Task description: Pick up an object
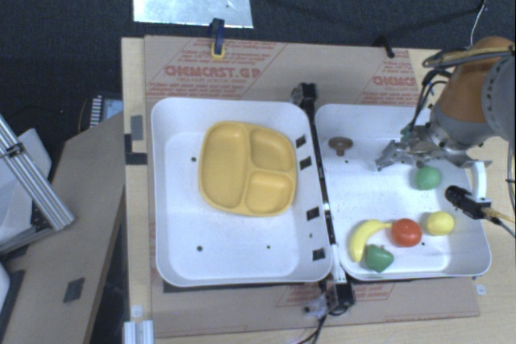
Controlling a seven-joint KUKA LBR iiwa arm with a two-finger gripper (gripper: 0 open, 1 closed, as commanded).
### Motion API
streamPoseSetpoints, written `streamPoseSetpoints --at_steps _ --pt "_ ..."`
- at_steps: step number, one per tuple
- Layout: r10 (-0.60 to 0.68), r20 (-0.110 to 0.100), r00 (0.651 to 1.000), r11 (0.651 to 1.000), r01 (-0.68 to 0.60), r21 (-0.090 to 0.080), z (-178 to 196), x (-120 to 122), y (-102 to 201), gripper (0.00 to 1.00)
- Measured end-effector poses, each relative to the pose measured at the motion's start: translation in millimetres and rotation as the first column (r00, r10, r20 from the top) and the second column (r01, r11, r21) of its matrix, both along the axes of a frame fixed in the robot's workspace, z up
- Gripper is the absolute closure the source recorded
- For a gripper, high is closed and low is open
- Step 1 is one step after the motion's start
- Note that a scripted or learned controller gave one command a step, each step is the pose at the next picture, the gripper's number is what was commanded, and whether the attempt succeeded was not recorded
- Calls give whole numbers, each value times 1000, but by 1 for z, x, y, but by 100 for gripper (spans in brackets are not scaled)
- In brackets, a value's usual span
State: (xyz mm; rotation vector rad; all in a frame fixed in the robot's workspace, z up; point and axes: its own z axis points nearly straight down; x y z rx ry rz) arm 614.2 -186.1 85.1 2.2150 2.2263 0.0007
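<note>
Over the right bin (339,173) the hand (401,152) is held low, just beside a green ball (426,177). Whether it is apart or together cannot be told. Nothing is seen clamped. A banana (364,235), tomato (405,232), lemon (439,222) and green pepper (377,257) are clustered near the front wall, probably loose. A yellow tray (246,167) is lying in the left bin (173,197).

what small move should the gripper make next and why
Probably shift slightly toward the green round fruit and lower onto it. The gripper sits just up and left of that fruit in the right bin, with nothing seen between its fingers.
</note>
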Motion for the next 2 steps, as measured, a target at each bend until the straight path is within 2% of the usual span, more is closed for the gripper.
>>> streamPoseSetpoints --at_steps 1,2 --pt "2 4 1000 1000 -2 -1 11 1 0 100" --pt "0 4 1000 1000 0 -1 59 11 1 100"
